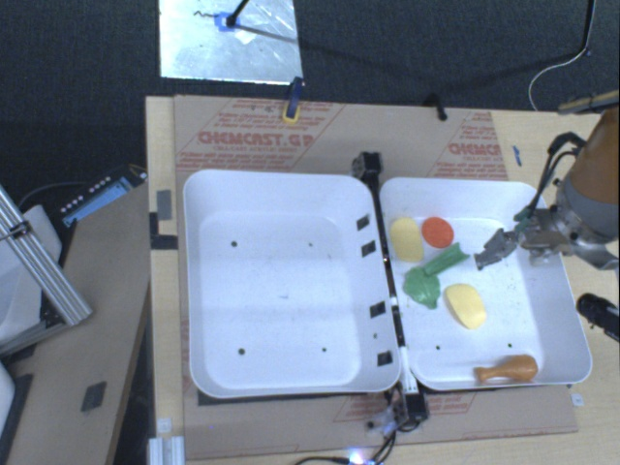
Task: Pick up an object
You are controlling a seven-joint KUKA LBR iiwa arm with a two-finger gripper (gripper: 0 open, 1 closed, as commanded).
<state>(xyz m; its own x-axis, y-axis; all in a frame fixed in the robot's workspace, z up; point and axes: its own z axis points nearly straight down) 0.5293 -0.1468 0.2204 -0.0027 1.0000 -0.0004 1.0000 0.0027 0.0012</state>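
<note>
While nothing is sitting between its fingers, the end effector [492, 249] is hovering over the right bin [557, 303], just beside the green toy [432, 274], with its fingers looking slightly parted; this appears to be the approach step, before any grasp. Next, it likely needs to descend and line up squarely over one object. Lying in that bin are a pale yellow piece [406, 239] touching an orange-red round piece [438, 231], the green toy, a yellow lemon-like piece [466, 305] and a brown drumstick-shaped toy [507, 369] near the front rim. Beside it, the left bin [281, 284] is resting on the tabletop [165, 163].
</note>
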